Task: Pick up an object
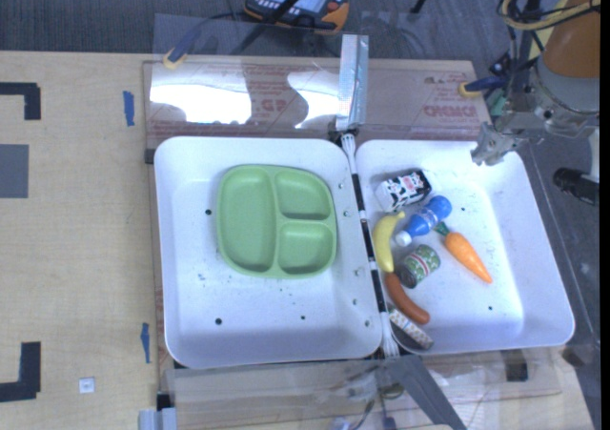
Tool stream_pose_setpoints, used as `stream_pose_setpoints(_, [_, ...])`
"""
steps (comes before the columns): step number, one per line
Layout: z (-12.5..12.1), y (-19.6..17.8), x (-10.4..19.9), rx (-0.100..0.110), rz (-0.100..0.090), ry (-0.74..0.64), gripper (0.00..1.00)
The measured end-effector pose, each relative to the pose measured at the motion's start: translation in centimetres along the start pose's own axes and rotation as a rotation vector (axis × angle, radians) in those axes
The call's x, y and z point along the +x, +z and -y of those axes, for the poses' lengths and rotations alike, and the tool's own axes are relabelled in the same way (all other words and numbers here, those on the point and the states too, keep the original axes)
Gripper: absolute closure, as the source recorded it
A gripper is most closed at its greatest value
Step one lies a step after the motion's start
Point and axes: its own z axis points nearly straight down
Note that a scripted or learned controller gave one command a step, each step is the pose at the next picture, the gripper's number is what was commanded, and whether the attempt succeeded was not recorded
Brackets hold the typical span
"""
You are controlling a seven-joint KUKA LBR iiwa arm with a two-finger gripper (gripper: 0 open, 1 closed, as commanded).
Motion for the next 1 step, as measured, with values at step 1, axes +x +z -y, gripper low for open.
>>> stream_pose_setpoints(1, [0.0, 0.01, 0.02, 0.0, 0.0, 0.0, 0.0])
